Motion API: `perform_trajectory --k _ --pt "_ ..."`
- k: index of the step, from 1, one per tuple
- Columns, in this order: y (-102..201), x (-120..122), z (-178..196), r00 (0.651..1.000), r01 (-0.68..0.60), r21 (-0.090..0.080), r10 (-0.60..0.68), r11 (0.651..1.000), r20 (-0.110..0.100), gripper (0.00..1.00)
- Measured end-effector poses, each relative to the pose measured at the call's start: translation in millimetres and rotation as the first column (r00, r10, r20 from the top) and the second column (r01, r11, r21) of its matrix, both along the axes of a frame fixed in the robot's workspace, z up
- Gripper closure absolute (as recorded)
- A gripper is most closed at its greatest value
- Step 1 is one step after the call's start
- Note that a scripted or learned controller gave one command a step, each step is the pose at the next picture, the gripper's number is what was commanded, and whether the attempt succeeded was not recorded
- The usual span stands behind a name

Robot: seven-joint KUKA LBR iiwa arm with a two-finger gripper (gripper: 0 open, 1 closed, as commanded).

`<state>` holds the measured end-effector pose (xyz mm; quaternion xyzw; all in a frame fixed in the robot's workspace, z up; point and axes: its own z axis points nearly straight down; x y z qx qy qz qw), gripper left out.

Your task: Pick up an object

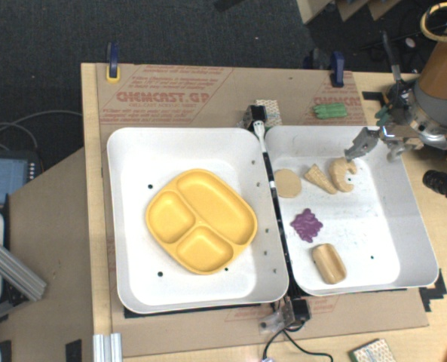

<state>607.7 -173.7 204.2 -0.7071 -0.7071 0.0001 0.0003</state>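
The end effector was seen over the upper part of the right bin, reaching in from the right; whether it was spread or pressed together could not be told. Just below it lay a tan, rounded toy piece, with a pale wedge touching its left side. Further left a flat tan disc was placed, and well below it a purple cluster and a tan cylinder. A yellow divided tray was set in the left bin.
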Motion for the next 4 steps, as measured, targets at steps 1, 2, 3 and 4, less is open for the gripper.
perform_trajectory --k 1,2,3,4 --pt "-3.3 26.1 -122.5 1.000 -0.003 0.000 0.003 1.000 0.000 0.00" --pt "-3.5 25.7 -108.5 1.000 -0.002 -0.002 0.002 1.000 0.004 1.00" --pt "64.1 52.6 -119.5 1.000 0.000 -0.003 0.000 1.000 -0.014 1.00" --pt "127.0 0.9 -18.1 1.000 -0.002 0.001 0.002 1.000 -0.005 1.00"
